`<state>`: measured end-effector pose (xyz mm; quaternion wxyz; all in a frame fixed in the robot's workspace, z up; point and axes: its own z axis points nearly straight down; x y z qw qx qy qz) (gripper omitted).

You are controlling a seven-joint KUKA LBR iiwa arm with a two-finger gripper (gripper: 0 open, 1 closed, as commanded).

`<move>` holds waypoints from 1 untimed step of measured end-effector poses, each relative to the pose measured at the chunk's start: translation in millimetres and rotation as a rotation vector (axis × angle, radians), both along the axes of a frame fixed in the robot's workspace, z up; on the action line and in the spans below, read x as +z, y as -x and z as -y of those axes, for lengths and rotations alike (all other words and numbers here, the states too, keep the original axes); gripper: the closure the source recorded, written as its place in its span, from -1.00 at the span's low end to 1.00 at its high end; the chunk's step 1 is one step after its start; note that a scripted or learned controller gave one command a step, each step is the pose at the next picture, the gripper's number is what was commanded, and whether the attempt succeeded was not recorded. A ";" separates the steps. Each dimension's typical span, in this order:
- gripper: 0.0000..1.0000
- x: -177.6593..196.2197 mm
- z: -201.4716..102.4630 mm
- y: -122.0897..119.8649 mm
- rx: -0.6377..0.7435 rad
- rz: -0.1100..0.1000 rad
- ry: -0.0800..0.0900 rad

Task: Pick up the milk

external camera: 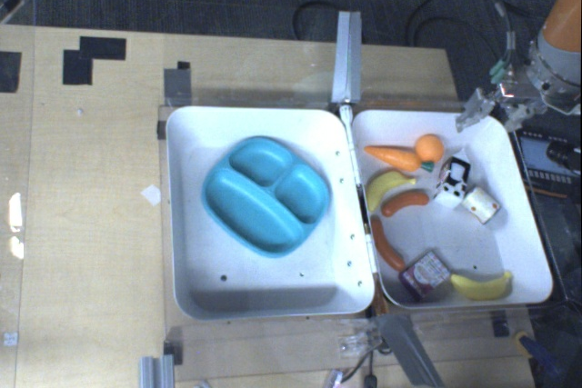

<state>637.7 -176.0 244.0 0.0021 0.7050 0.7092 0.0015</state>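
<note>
Milk carton (pixel 452 178): black and white print, no words legible.
Purple packet (pixel 424 273): label too small to read.

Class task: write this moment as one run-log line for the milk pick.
gripper: above right bin's far edge | milk: in right bin, untouched | tray: left bin

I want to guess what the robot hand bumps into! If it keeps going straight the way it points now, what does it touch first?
Probably the right bin's far right corner. The gripper hangs just over that rim, pointing down and a little left. The milk lies further in, beside the orange. Depth is hard to judge here.
</note>
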 end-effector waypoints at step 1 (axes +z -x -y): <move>-1.00 -1.6 -36.2 -32.9 0.075 0.002 0.002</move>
